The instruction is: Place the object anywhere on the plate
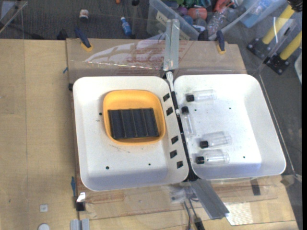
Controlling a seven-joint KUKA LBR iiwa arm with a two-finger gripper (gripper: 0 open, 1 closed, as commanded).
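No readable text, label, brand, number or sign anywhere. Clear vials (213,140) in right bin (249,87): black caps, no legible marking. Yellow plate (111,100) and dark ribbed block (134,123) on it: plain surfaces. Reddish print on clear sheet (139,55) behind bins: too blurred to read. Small bottle (125,26) on floor beyond bench (33,104): label too small to make out.
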